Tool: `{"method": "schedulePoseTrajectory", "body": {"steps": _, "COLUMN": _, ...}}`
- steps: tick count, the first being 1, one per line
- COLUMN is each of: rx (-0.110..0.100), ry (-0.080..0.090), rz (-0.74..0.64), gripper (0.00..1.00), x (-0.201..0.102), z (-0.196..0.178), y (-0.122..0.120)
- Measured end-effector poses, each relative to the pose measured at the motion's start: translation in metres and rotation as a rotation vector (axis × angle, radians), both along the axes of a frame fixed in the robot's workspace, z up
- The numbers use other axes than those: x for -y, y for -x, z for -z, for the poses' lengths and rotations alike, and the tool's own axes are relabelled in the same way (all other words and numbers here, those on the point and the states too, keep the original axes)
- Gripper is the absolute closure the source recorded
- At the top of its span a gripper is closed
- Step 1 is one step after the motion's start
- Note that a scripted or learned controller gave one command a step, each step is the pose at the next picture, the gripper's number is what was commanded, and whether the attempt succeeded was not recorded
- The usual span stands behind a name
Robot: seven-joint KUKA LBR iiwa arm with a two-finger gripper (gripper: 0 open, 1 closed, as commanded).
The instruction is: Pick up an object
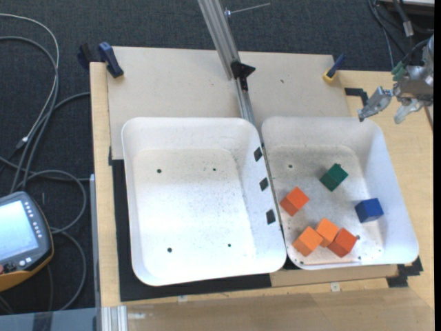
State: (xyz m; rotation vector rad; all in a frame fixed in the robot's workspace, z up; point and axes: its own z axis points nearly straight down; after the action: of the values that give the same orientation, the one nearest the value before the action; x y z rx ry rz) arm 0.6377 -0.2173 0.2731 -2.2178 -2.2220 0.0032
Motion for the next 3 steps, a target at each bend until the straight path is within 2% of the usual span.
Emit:
{"method": "schedulePoseTrajectory", "body": {"steps": 1, "rx": -0.007, "ry": -0.004, "rz": 0.0, "gripper": 0.0, "x": -0.032, "z": 0.141, "y": -0.013}}
{"method": "schedulePoseTrajectory", "body": {"steps": 2, "rx": -0.004, "ry": -0.003, "rz": 0.001, "gripper": 0.0, "x": -0.055, "z": 0.165, "y": 0.026}}
{"method": "schedulePoseTrajectory", "body": {"steps": 3, "rx": 0.001, "ry": 0.0, "rz": 0.003, "gripper": 0.0, "x": -0.048, "z": 0.173, "y": 0.058}}
